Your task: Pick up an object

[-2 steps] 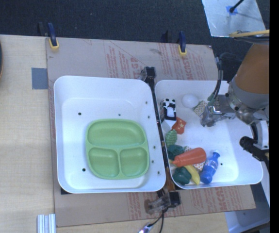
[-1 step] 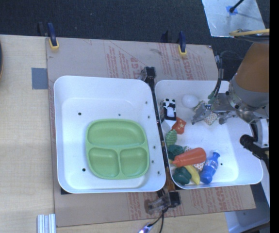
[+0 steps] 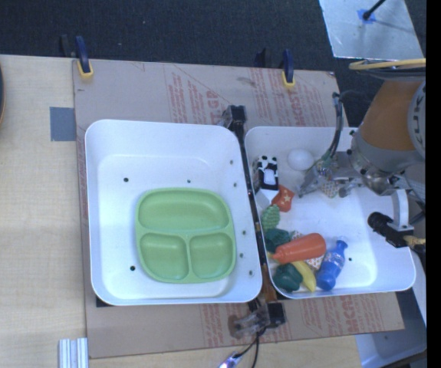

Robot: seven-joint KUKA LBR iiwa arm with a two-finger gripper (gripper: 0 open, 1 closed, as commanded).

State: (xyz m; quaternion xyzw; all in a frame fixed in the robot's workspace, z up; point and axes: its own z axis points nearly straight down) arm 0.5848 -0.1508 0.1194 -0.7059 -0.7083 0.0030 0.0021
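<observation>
Claw (image 3: 329, 181) hovers low in your right bin (image 3: 393, 271); whether it's apart or together, you can't tell.
Nothing looks lifted: carrot (image 3: 301, 248), blue bottle (image 3: 331, 264) and white ball (image 3: 301, 159) lie inside.

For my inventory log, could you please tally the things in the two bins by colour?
Green: 3, tray, leafy toy, dark toy
Orange: 2, carrot, small piece
White: 1, ball
Blue: 1, bottle
Yellow: 1, toy
Black-and-white: 1, toy
Total: 9
</observation>
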